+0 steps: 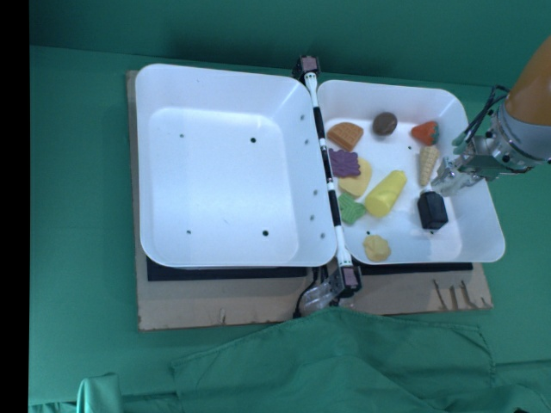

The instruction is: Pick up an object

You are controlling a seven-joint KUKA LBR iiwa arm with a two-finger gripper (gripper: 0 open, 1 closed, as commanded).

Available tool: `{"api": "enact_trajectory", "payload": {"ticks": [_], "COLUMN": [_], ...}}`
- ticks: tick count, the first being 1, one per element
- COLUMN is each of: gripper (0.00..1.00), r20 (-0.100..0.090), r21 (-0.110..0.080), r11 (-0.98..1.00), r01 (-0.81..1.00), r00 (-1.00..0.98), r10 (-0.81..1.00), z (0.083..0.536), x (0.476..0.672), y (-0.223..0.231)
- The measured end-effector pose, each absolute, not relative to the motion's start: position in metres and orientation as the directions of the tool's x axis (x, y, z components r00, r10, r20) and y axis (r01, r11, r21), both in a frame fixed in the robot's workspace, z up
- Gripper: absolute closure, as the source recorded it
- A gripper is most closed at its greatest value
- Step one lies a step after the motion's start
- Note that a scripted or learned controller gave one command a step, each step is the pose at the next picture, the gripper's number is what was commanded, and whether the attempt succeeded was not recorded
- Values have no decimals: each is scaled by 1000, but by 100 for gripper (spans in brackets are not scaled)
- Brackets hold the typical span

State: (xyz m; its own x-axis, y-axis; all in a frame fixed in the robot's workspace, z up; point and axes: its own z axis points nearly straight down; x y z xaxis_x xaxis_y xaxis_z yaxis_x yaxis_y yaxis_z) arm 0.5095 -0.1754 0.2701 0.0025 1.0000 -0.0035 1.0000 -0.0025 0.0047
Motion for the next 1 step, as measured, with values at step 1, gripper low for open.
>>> {"api": "enact_trajectory", "payload": {"ticks": [1], "gripper": [100], "r20": [-5], "r21": [8], "r11": [-3], "r01": [1000], "r00": [3], "r10": [1000], "z": [332], "x": [508], "y": [-174]}}
